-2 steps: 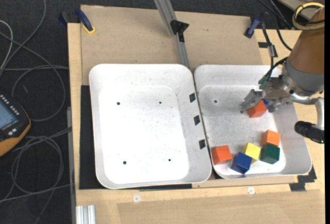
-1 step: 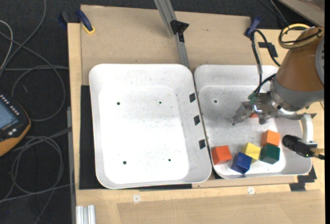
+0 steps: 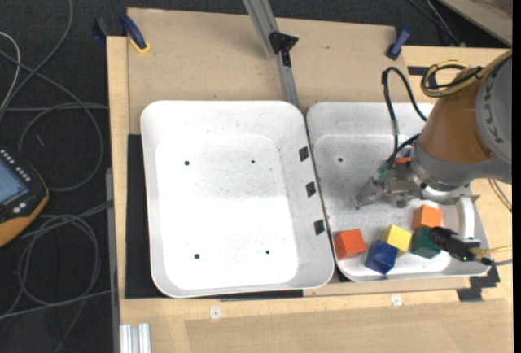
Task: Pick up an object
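- Camera view: the gripper (image 3: 376, 192) hangs low over the right bin (image 3: 342, 128), with nothing visible between its fingers; whether they are parted or closed cannot be told.
- Blocks crowd the bin's near edge: an orange block (image 3: 351, 243), a blue block (image 3: 380, 257), a yellow block (image 3: 399, 237), a green block (image 3: 424, 244), and another orange block (image 3: 426, 217) beside the arm.
- The left bin (image 3: 220, 119) lies alongside.

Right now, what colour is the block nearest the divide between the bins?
Orange: the block, seen in the camera view.
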### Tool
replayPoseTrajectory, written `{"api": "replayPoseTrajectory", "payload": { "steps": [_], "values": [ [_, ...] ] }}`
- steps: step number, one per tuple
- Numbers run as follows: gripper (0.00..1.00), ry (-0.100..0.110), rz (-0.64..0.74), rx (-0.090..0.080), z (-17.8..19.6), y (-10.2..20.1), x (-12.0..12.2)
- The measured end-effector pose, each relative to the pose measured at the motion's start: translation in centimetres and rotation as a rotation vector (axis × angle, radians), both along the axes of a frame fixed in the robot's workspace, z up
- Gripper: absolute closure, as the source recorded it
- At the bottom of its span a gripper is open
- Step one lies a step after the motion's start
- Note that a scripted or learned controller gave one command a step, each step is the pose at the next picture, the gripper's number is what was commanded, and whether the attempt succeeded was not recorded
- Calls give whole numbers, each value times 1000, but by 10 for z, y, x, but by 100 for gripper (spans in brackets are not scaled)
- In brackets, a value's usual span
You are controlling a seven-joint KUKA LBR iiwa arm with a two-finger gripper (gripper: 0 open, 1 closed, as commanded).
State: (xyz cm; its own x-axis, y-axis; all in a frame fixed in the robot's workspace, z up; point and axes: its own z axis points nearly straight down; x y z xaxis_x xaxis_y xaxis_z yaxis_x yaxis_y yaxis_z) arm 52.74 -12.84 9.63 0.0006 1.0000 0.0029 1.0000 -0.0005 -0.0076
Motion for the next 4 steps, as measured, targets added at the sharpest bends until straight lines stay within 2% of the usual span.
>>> {"api": "replayPoseTrajectory", "payload": {
  "steps": [1,2,3,4],
  "values": [
    [100,-9,0,-2,14,0,2],
    [100,-13,1,-4,58,-5,2],
    [100,-16,2,-5,122,-10,2],
    [100,-14,2,-4,156,-10,4]
  ]
}}
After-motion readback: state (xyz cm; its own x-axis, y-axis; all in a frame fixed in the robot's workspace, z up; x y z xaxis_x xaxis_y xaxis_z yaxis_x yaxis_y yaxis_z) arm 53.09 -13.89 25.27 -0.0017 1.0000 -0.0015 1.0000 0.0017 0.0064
